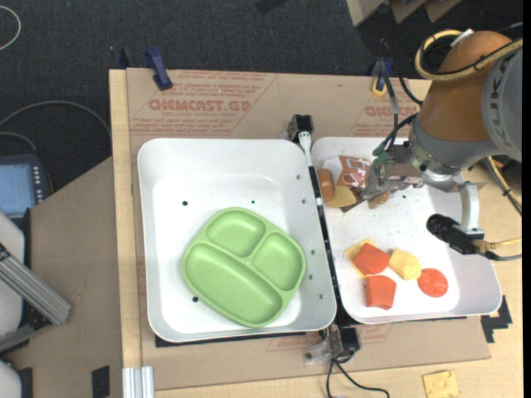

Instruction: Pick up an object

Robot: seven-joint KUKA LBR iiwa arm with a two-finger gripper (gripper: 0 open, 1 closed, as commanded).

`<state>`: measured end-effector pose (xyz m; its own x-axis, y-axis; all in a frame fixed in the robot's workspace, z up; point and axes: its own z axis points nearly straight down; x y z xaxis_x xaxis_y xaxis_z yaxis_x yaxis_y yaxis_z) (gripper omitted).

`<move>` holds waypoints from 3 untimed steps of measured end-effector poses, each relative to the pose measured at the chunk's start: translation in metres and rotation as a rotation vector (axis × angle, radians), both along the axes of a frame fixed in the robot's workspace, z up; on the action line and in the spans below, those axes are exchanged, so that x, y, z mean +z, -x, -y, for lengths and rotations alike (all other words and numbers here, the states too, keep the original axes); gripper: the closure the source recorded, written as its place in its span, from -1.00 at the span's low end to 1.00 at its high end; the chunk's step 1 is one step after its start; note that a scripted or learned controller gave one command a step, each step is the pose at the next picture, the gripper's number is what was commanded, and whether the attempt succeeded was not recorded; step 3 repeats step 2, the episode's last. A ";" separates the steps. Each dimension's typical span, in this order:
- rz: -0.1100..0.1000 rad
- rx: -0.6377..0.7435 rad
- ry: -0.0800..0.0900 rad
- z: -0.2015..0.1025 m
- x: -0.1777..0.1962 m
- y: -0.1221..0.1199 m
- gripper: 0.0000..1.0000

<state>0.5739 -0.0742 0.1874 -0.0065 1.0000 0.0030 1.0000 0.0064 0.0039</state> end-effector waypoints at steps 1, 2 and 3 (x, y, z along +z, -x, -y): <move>0.002 -0.001 0.002 -0.050 0.051 0.017 1.00; -0.006 -0.012 0.005 0.001 0.041 0.022 1.00; -0.006 -0.012 0.005 0.001 0.041 0.022 1.00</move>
